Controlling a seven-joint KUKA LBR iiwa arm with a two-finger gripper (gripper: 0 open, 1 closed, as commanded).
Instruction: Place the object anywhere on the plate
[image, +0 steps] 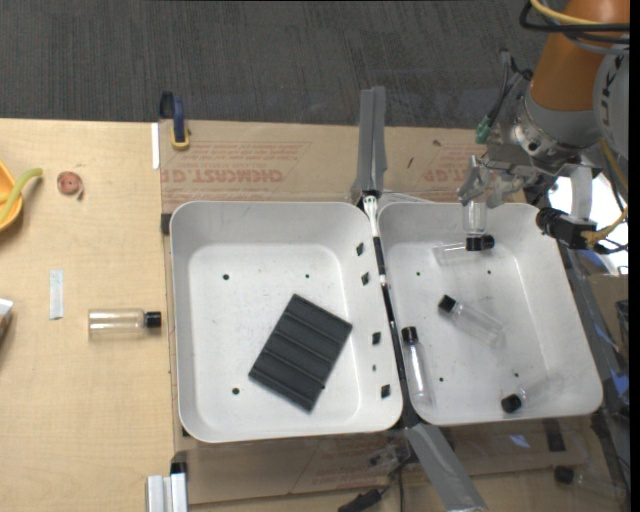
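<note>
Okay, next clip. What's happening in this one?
A KUKA arm reaches in from the right, its gripper over the far edge of the right bin with a clear black-capped vial hanging upright between its fingers. More vials lie in that bin. The dark ribbed plate sits in the left bin, nothing on it yet.

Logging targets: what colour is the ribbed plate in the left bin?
Dark grey, almost black: plate, camera view.

Bench (90, 400): two bins (270, 225), vial (122, 320).

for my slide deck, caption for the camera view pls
Gripper holds a clear vial above the right bin; dark plate waits left.
</note>
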